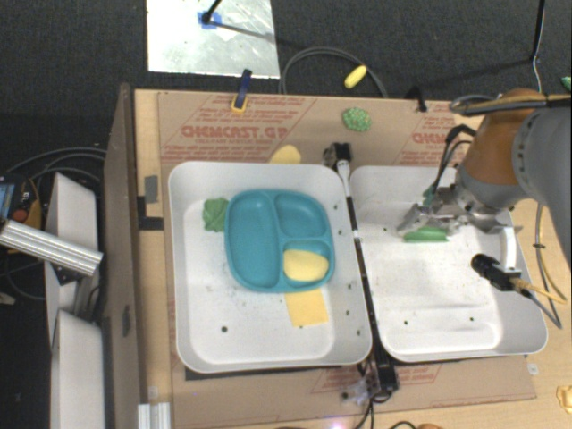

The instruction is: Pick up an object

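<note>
At right of the frame, the grey arm [527,155] lowers its gripper [427,219] into the right bin [447,329], where a flat, elongated green object [425,234] lies beneath it; the grip's state cannot be told.

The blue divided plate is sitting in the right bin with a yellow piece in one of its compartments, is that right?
Not quite. The camera view shows the blue divided plate in the left bin, not the right bin. The rest holds: a yellow piece lies in its lower right compartment.
</note>
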Action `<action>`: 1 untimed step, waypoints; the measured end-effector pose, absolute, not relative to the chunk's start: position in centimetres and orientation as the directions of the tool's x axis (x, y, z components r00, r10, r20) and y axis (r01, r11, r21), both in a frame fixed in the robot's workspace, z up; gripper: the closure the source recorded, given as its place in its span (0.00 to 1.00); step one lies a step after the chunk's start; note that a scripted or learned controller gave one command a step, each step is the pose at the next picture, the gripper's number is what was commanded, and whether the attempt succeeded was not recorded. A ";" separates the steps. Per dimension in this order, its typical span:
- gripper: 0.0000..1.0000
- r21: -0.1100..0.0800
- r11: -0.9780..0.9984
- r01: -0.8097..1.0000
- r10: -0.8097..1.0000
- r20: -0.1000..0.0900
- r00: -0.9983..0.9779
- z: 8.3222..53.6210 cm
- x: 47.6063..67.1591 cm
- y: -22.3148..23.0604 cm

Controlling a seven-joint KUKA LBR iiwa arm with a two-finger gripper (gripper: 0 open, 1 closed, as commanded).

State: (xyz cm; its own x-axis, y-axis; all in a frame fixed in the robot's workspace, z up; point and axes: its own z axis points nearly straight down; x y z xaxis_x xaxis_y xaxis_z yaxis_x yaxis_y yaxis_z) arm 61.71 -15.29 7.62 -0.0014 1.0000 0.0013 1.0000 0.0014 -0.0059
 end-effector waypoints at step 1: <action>1.00 0.006 0.002 1.000 1.000 -0.001 -0.002 9.6 62.1 -15.4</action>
State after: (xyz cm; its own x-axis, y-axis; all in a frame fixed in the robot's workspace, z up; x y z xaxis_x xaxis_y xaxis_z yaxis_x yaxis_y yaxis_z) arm 62.10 -15.37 9.57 -0.0021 1.0000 -0.0008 1.0000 0.0021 0.0058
